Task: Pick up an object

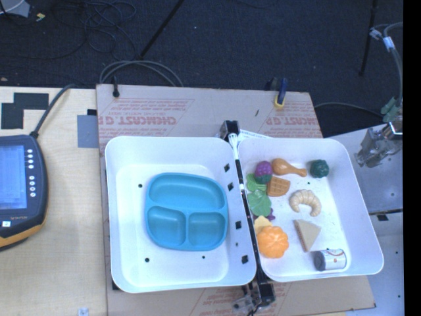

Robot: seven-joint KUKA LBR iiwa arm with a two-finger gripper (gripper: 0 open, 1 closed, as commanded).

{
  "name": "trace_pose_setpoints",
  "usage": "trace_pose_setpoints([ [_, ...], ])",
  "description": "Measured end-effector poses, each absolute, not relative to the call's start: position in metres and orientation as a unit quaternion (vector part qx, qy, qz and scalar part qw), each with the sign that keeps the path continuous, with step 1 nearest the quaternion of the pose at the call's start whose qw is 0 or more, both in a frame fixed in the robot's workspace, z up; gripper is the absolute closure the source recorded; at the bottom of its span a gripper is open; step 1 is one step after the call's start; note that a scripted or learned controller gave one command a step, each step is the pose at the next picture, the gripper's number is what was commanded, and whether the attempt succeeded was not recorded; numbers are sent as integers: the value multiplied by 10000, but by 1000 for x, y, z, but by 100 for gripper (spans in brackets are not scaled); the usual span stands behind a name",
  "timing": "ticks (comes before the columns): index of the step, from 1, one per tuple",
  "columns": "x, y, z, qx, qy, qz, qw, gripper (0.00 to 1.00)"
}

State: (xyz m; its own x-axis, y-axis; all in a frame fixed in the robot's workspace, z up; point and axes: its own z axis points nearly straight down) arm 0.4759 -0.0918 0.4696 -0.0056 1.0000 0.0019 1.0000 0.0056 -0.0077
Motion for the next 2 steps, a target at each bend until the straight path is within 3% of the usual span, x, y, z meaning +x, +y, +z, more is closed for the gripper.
trace_pose_setpoints([
  [1, 476, 4, 411, -7038, -7104, 26, 37, 100],
  [2, 484, 79, 441, -7040, -7102, -4, 4, 100],
])
